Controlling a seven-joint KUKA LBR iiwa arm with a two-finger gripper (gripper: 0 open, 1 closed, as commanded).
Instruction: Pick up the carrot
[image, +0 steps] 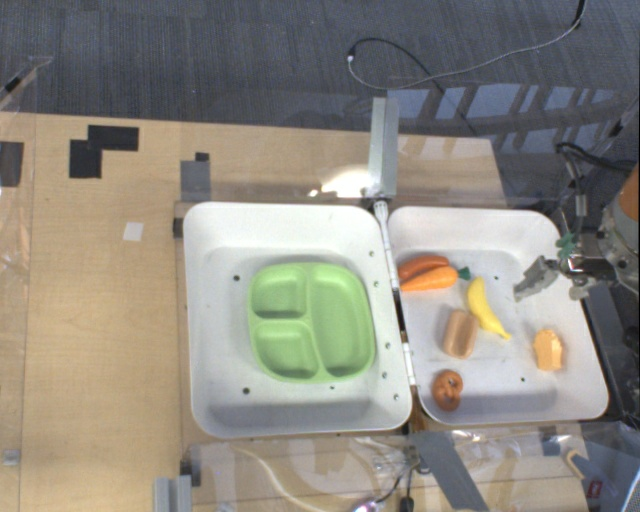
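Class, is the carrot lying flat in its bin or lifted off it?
Lying flat: the carrot rests on the right bin floor, apart from the tool.

A divided plate (310, 320) is held in the left bin (215, 400); a carrot (428, 277), banana (485, 306) and apple (447, 388) are held in the right bin (590, 400).

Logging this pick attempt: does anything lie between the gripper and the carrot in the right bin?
Partly. The gripper is near the right bin's right side; the carrot lies at its upper left. The banana sits just below the straight line between them, close to the carrot's green end. Otherwise that stretch of bin floor is bare.
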